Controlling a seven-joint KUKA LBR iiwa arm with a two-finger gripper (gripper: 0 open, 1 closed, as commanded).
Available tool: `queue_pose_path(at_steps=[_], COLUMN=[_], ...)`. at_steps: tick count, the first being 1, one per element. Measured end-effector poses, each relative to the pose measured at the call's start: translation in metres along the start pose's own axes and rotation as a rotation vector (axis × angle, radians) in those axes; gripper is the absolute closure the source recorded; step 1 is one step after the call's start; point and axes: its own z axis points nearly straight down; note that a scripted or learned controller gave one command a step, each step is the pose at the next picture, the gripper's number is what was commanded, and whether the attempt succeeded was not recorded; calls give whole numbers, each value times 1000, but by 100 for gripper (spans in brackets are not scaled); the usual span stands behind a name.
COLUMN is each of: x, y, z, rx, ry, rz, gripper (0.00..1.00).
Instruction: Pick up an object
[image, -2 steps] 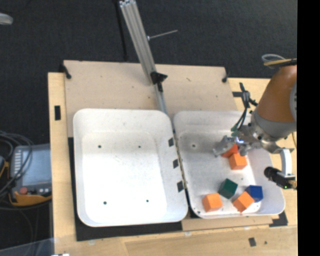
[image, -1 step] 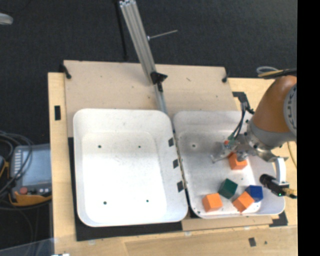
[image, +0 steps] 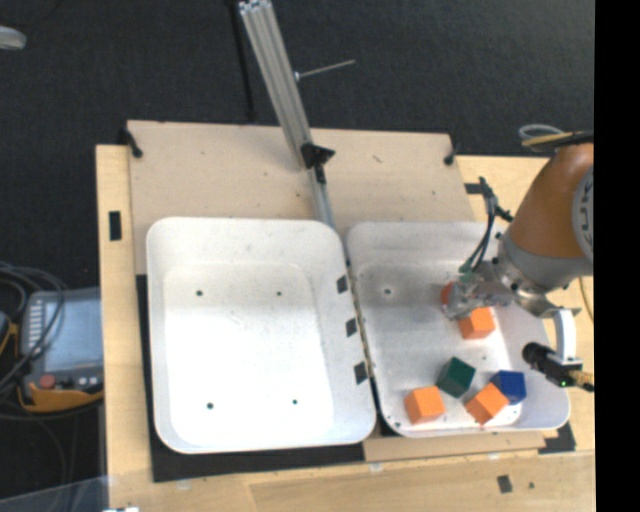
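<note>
Camera view, looking down at a slant: two shallow white bins sit side by side on the bench, the left bin (image: 250, 335) and the right bin (image: 400, 300).

Count of blocks in the right bin: five in all. Three orange, one dark green, one blue.
- Orange block 1 (image: 478, 322): toward 3 o'clock in the right bin, directly beneath the gripper (image: 466, 300), touching or just below its tip.
- Orange block 2 (image: 424, 403): at about 6 o'clock, near the bin's lower rim.
- Orange block 3 (image: 487, 402): at about 5 o'clock, touching the blue block (image: 509, 385) on that block's 8 o'clock side.
- Dark green block (image: 457, 376): between orange block 2 and orange block 3, slightly toward 12 o'clock of both.
- A small orange-red patch shows at the 9 o'clock side of the gripper; cannot tell whether it is part of a block or of the tool.

Arm (image: 548, 225): enters from 3 o'clock, orange band over a grey wrist, gripper pointed down into the right bin. Jaw state: cannot tell, as the tip is blurred and seen from above. No block is visibly between them.

One metal post (image: 285, 95) runs from 12 o'clock down to the seam between the bins. One handheld controller (image: 60, 345) lies off the bench at 9 o'clock.
</note>
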Motion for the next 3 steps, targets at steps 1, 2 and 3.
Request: queue_pose_path(at_steps=[1, 2, 3], x=[0, -2, -2], y=[-2, 9, 10], z=[-44, -103, -114], rx=[4, 2, 7], ry=[1, 0, 2], rz=[-7, -12, -16], gripper=[100, 100, 100])
